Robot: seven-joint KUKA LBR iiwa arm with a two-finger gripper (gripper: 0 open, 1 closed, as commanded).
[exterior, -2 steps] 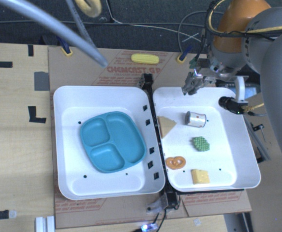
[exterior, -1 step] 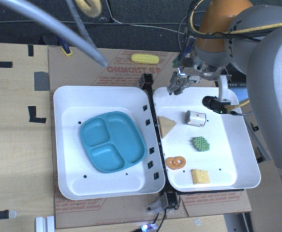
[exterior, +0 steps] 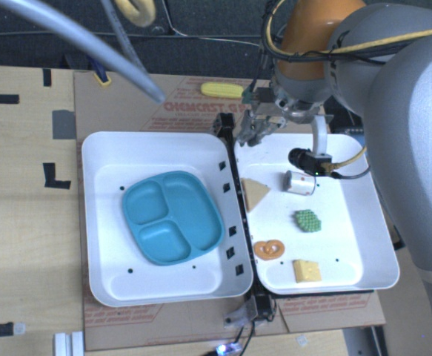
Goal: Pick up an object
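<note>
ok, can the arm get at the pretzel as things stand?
Probably yes. The pretzel lies alone in the right bin, apart from the cracker and green piece, nothing over it; the gripper is at the bin's far edge.

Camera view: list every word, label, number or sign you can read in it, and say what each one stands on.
Red printed lettering on the brown cardboard sheet behind the left bin: too blurred to read.
Fainter red print on the same cardboard along its front edge: too blurred to read.
The bins and the blue divided plate show no legible text.
</note>
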